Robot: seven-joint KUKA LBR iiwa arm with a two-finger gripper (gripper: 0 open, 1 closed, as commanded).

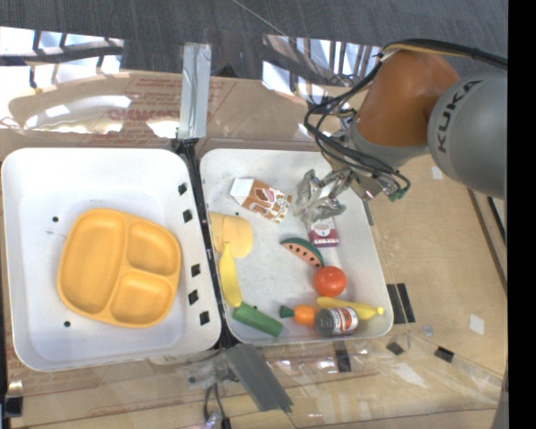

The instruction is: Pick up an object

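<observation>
My gripper (319, 197) hangs over the upper middle of the right bin (372, 239), reaching in from the right. Just below it lies a small red and white carton (323, 233); nothing shows held in the gripper. To its left lies a brown and white box (261, 199). Further down the bin are a watermelon slice (302, 252), a red tomato (330, 281), a small carrot (301, 313), a dark bottle (339, 321) with a yellow piece (361, 309) along it, a green cucumber (257, 321), a banana (228, 280) and a yellow cup-like piece (235, 234).
The left bin (27, 195) holds an orange-yellow divided plate (118, 266). A black divider with tape (194, 213) runs between the bins. The grey arm with its orange band (406, 101) crosses the right bin's upper right corner, with cables (339, 141) hanging near the wrist.
</observation>
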